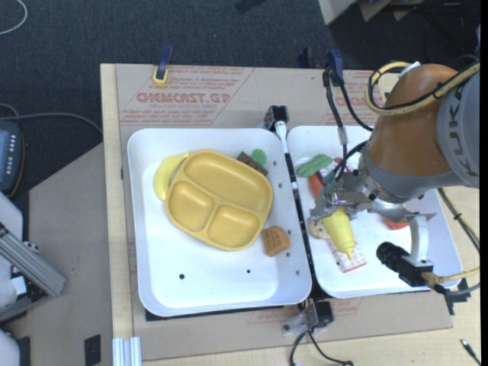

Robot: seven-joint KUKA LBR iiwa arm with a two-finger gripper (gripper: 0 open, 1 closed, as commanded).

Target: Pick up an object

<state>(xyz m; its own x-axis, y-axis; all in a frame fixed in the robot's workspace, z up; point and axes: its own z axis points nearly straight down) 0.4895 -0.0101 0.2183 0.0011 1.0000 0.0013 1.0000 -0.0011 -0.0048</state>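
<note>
While you are watching the right bin (374, 282), the yellow squeeze bottle (341, 233) is lying on its side near that bin's left wall, its white-and-red end pointing toward the front, and the gripper (335, 198) is sitting right over its upper end. Whether that gripper is open or clamped, you cannot tell from this slanted angle, so you are not counting this as a hold.

What I am worrying about: the bottle is rounded and looking slick, so a pinch near its tip could be squirting it sideways, and the nearby wall could be blocking one side of the grasp. A green piece (315, 162) and an orange piece (316, 181) are crowding in just behind the gripper and could be getting snagged too. A red piece (396, 222) is peeking out beneath the wrist.

Over in the left bin (198, 280), a yellow divided plate (217, 200) is resting partly on another yellow item (163, 175). A small green thing (259, 157) and a dark brown scrap (247, 161) are sitting at its far edge, a brown block (276, 240) just beside its near corner. Both bins are sitting on the counter (198, 90).
</note>
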